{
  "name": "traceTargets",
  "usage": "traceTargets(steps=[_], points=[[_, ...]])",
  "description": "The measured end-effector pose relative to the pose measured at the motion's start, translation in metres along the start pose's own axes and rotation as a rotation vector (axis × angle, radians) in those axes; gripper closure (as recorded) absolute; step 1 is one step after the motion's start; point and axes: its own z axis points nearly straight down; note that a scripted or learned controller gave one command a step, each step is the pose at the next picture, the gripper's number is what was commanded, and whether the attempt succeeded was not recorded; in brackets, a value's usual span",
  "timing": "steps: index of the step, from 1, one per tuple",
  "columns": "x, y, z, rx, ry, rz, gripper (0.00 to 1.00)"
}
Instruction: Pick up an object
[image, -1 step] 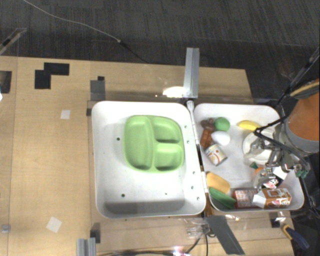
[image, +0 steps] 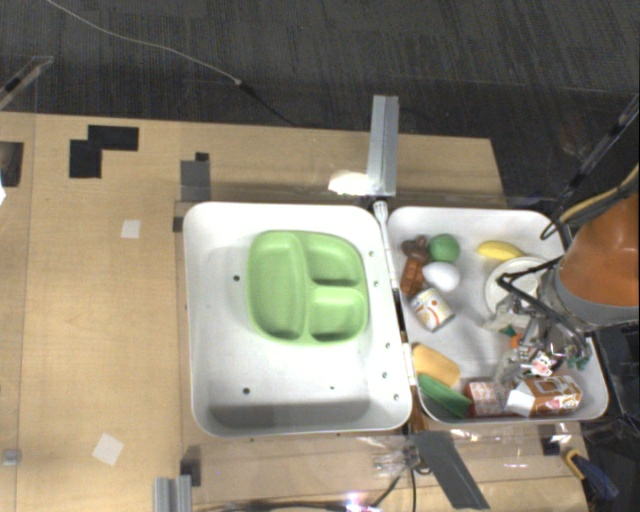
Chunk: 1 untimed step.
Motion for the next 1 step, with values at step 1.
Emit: traceTargets(steps=[1], points=[[-0.0015, -0.0281, 0.0056, -0.001, -0.009, -0.026, 0.00]])
